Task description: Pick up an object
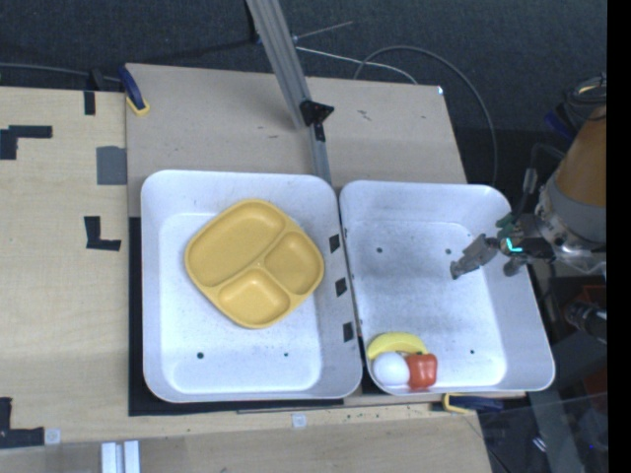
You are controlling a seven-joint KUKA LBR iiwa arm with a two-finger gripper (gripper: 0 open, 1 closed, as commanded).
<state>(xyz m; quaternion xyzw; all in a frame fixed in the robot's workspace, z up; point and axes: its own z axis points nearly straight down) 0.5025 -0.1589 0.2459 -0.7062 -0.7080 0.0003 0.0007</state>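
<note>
**Three small objects huddle in one corner**

Three items, a white egg-shaped ball (391,369), a red plastic pepper (422,370) and a yellow banana (395,343), touch at the right bin's (513,363) six o'clock wall. At three o'clock the two-finger gripper (471,260) hovers, fingers spread, holding nothing. Crowding against the wall could block a clean grasp. The yellow divided plate (254,262) fills the left bin (163,284).

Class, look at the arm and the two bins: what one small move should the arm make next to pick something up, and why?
Probably move the gripper toward the near left corner of the right bin. It hangs over that bin's right side with nothing under it, while the small things, a yellow piece, a white ball and a red piece, sit bunched in that corner.
</note>
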